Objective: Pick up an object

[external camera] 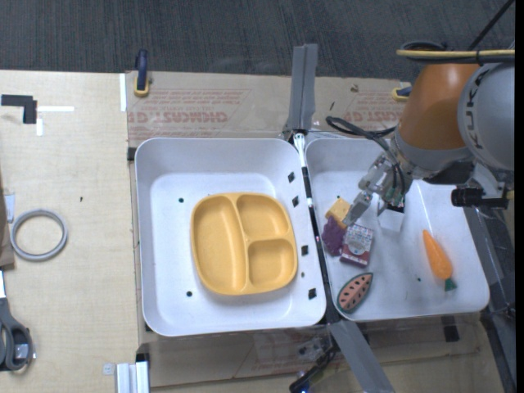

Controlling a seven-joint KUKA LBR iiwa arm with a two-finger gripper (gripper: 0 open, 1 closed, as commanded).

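Your claw (366, 200) hangs low over the right bin (409, 297), slanted down toward that bin's left wall, but you cannot tell from this angle how it stands or whether it has hold of anything. It points at the likeliest targets, a tight cluster by the left wall: a yellow block (338, 211), a purple piece (333, 236) and a small packet (358, 244), touching or nearly so, which I judge makes a clean pick awkward. A watermelon slice (354, 291) lies near the front-left corner, and a carrot (438, 256) sits apart toward the right side, easier to isolate. The left bin (160, 244) holds a yellow divided plate (244, 242).
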